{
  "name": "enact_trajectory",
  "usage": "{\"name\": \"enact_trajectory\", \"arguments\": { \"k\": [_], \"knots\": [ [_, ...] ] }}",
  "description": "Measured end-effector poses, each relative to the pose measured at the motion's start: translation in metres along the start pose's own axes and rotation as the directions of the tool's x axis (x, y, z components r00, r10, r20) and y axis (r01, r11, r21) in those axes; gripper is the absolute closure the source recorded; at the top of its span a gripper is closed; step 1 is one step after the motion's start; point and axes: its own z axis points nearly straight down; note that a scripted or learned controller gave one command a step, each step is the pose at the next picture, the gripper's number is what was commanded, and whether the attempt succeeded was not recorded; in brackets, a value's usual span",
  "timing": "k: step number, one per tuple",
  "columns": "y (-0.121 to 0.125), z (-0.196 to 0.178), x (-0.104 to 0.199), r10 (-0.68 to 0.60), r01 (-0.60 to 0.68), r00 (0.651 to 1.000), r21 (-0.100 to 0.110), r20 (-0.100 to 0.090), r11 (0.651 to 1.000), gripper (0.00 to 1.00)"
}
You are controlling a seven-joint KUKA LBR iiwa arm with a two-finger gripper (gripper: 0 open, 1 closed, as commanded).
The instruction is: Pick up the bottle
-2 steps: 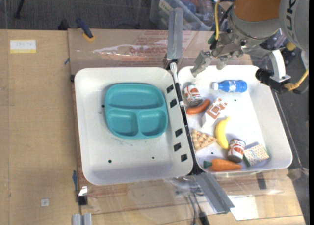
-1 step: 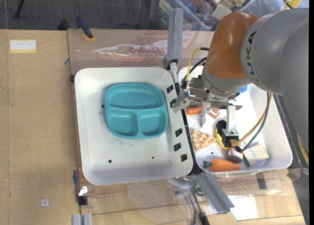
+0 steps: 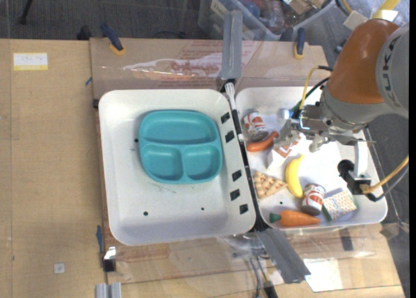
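Gripper hangs over the far part of the right bin, its two fingers spread apart with nothing between them. At left, a teal tray lies in the left bin. What seems to be the bottle, small and red, lies on its side just left of the gripper, near a can. A banana lies nearer.

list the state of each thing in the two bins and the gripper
teal tray: flat in the left bin, compartments bare
upper can: on its side, right bin
lower can: tipped over, beside the small box
banana: lying flat, untouched
carrot: lying along the near wall
pizza slice: flat
small box: resting on the bin floor
gripper: low over the right bin, holding nothing I can see
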Motion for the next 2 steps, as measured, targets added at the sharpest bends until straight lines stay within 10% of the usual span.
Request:
{"name": "enact_trajectory", "arguments": {
  "k": [1, 2],
  "knots": [
    [0.026, 0.071, -0.046, 0.141, -0.141, 0.990, -0.033, -0.006, 0.989, 0.00],
    [0.094, 0.095, -0.030, 0.205, -0.205, 0.979, -0.009, -0.002, 0.979, 0.00]
  ]
}}
